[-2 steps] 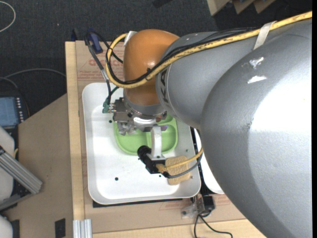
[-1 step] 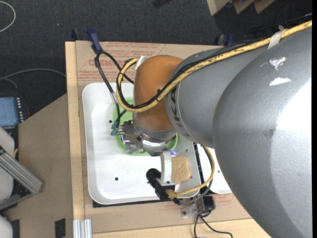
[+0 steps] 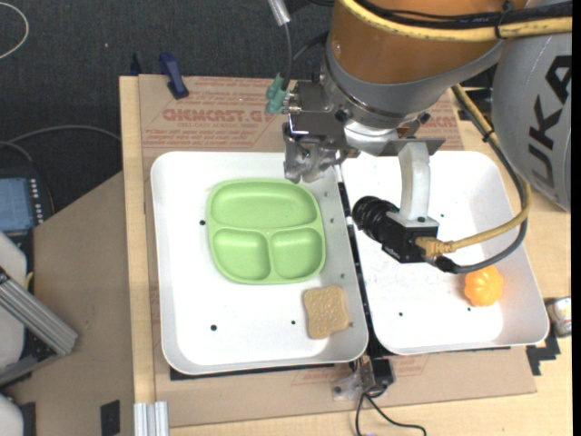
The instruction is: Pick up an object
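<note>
In the camera view the gripper [image 3: 309, 163] hangs at the far edge of the left bin [image 3: 177, 271], by the green divided plate [image 3: 266, 229], seemingly to reach it; whether it is open I cannot tell. A tan cracker [image 3: 326, 311] lies at that bin's near right corner and an orange toy [image 3: 483, 285] near the right bin's [image 3: 508, 198] right edge, both bins resting on a cardboard-covered bench [image 3: 218, 98] above dark floor.

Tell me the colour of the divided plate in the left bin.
Light green; the plate shows plainly in the camera view.
</note>
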Available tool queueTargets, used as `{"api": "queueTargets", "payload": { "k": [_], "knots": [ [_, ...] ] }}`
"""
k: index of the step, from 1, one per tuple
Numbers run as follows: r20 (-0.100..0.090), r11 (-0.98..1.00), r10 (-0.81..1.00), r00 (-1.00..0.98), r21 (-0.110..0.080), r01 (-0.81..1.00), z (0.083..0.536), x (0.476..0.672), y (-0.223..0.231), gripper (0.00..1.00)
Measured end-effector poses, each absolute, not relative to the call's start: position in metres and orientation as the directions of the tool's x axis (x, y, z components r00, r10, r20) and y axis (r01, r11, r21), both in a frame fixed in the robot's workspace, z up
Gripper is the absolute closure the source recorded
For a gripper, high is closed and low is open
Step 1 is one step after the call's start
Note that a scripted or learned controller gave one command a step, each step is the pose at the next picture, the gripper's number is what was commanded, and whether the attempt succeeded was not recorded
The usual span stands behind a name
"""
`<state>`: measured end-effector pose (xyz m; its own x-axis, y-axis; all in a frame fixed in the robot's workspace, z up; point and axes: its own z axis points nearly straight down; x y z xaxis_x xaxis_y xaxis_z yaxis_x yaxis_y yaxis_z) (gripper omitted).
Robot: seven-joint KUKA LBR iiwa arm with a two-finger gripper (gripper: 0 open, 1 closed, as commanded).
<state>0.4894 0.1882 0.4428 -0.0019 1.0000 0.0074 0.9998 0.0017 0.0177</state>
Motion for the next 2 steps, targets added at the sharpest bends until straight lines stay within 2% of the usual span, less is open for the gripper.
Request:
{"api": "queueTargets", "payload": {
  "k": [1, 2],
  "knots": [
    [-0.002, -0.003, 1.0, 0.003, -0.005, 1.0, 0.408, 0.479, 0.165, 1.0],
    [-0.001, -0.004, 1.0, 0.004, -0.004, 1.0, 0.396, 0.479, 0.138, 1.0]
  ]
}}
